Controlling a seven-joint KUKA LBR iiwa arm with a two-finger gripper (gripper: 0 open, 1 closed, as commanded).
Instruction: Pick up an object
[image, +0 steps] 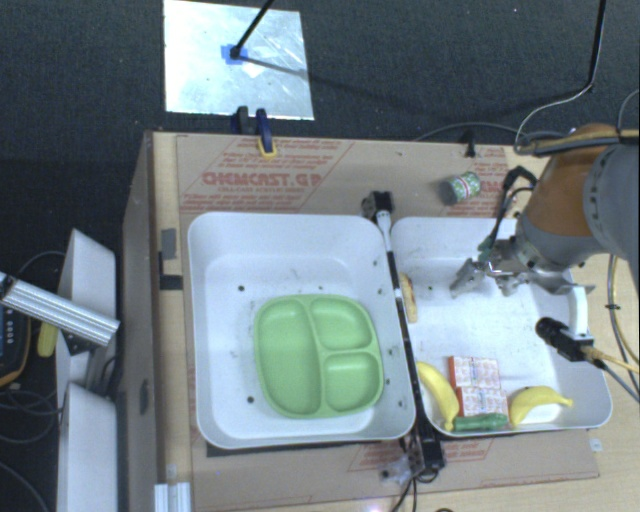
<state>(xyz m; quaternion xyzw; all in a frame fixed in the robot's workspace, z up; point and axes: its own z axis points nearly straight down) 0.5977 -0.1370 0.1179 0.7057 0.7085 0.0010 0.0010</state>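
Green stick lies along the right bin's front edge, below my gripper, touching a red-and-white box. Two bananas flank that box, well apart from me. My fingers are spread apart, holding nothing, over bare bin floor. Green divided plate sits in the other bin, beyond my fingertips.

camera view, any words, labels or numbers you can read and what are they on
"CHEMCAST GP" in red on the brown board behind the bins; the smaller red print around it is too blurred to read.
Red and white box in the right bin: printed pattern, too small to read.
Small can on the board: label too blurred to read.
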